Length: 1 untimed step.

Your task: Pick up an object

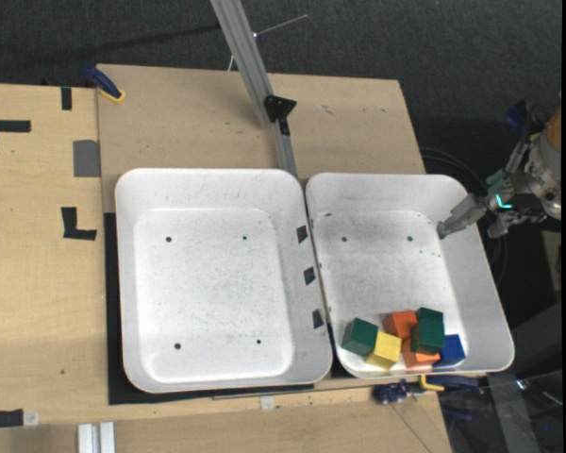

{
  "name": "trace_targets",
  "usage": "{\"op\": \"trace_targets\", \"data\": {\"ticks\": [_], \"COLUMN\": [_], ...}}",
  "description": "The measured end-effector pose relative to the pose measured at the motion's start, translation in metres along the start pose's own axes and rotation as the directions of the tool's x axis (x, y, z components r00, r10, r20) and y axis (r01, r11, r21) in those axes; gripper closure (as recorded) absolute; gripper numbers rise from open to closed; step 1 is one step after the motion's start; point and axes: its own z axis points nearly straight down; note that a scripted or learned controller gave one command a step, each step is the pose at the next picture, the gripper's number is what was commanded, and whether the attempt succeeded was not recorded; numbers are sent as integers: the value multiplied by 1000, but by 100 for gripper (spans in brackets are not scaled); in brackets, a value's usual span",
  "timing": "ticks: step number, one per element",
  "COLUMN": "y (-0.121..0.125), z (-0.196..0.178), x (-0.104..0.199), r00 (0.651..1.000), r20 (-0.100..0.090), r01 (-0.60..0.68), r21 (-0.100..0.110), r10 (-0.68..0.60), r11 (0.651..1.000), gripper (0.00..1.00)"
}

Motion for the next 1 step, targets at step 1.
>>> {"op": "trace_targets", "data": {"ticks": [1], "y": [1], "z": [-2], "x": [0], "r00": [1000], "r20": [1], "r01": [2], "r21": [-4], "r10": [-2], "r11": [1000], "gripper": [0]}}
